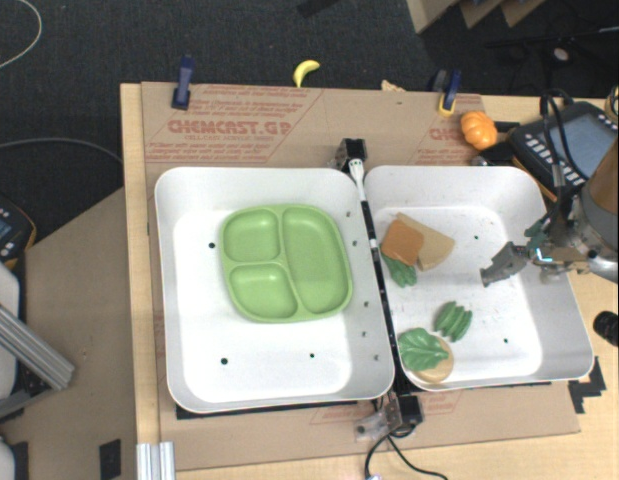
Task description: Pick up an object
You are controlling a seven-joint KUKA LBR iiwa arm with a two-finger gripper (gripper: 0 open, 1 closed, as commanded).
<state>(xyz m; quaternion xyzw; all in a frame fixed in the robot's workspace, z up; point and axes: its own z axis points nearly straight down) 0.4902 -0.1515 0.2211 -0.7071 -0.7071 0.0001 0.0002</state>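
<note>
Left bin [189,268]: one green three-compartment plate [286,262]. Right bin [509,183]: one brown bread slice [417,244], one green pea pod [451,319], one leafy green piece [421,346] atop one tan cookie [434,366]. One gripper [501,268] hovers over the right bin's right half, fingers apart, grasping nothing.

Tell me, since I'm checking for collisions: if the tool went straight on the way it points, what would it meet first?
The tool points left across the right bin. Likely first is the brown block, though height is unclear, so it could pass over it.

Grey pincer [501,266], teal fittings, black cables above.
</note>
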